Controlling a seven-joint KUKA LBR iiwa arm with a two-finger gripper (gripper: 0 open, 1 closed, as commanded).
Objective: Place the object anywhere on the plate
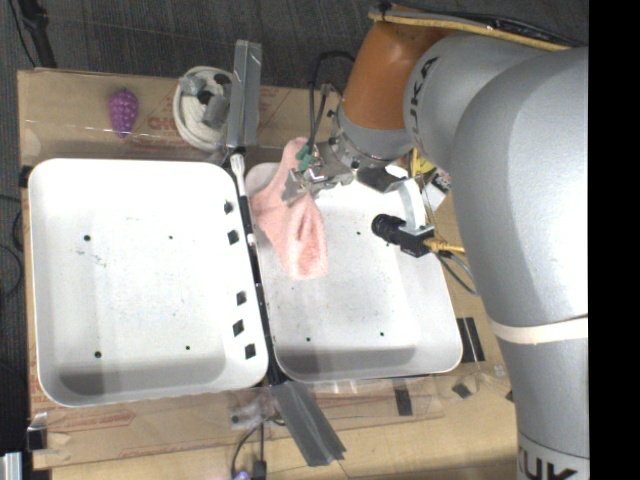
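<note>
A brown cardboard-covered bench (150, 423) is seen from above, set against a dark ribbed floor at the top of the view. Two shallow white plastic bins lie on it side by side, divided by a grey metal rail (246, 88) that runs between them. The left bin (130, 278) sits to the left of this rail, the right bin (400, 308) just to its right. Beyond the left bin, left of the rail's upper end, a coiled white cable bundle (197, 108) rests on the cardboard, and further left again a small purple grape-like toy (123, 111) lies alone.

The large grey robot arm with its orange band (385, 73) is reached in from the right and covers the right bin's far side. A black cylindrical fitting (400, 233) projects from the wrist over that bin, well right of the rail.

The metal two-finger gripper (312, 176) is held over the upper left corner of the right bin, close to the rail. A soft pink cloth (295, 223) is gathered at its tip and hangs down from it — the fabric appears pinched between the fingers, which are drawn narrowly together on it. The cloth's lower end trails onto the floor of the right bin, just right of the rail.
</note>
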